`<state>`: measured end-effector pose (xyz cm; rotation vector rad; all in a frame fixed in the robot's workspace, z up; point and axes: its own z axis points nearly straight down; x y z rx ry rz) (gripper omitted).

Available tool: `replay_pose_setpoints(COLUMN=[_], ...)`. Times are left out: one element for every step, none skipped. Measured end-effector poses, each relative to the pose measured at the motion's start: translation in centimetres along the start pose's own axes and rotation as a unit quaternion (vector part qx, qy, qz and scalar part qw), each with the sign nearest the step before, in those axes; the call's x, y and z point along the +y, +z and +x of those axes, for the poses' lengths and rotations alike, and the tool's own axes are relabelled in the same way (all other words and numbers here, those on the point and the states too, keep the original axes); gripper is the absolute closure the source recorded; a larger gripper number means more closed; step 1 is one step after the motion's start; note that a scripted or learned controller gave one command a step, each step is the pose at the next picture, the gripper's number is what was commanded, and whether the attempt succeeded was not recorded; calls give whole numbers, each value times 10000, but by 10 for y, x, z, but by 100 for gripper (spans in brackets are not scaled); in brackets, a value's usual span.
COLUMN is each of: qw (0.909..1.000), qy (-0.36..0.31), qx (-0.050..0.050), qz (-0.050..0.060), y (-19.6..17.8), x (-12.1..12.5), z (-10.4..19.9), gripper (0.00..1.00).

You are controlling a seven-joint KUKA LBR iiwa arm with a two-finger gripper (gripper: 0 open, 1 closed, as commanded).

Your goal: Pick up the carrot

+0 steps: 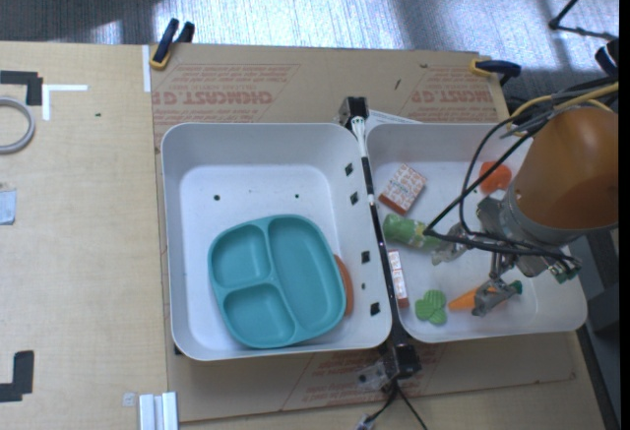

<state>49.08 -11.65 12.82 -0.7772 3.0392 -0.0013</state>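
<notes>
Two glossy white bins, smooth teal divided tray in the left, small tapered orange carrot in the right, hand touching its thick end, opening impossible to tell.

The cardboard sheet under the two bins carries red printed letters along its far edge, seen upside down. The words cannot be read with certainty. A small box in the right bin has a red and white label, too small to read.
</notes>
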Motion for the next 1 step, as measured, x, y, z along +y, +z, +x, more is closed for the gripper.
replay_pose_setpoints(qw=[9969], qy=[-786], qx=[3], qz=[-7], y=[1], x=[10], z=[-15], gripper=[0])
